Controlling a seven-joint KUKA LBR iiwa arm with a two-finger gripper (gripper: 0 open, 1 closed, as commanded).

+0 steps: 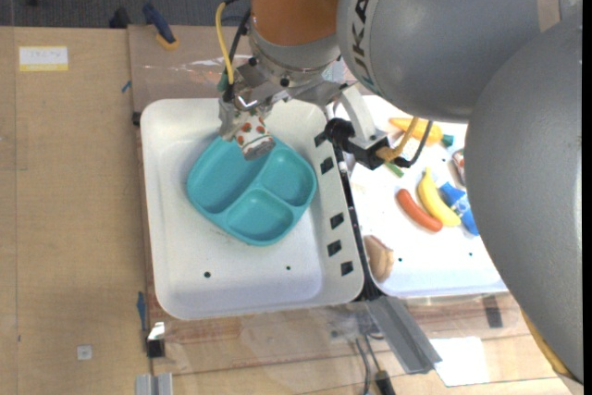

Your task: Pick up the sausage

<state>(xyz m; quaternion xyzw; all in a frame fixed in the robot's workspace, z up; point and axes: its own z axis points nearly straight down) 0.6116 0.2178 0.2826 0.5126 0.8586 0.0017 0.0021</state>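
The sausage [419, 209] I'm after is a short orange-red link with rounded ends, lying flat on the floor of the right bin [435, 273]. It runs at a slant, its left end farther from me than its right, and it sits just beside a yellow banana [433, 197] on its right

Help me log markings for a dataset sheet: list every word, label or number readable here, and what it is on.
"KA", the visible end of larger black lettering, rotated, on the grey arm.
White label on the bench top, upper left: print too small to read.
Small tag on the bench, lower left: too small to read.
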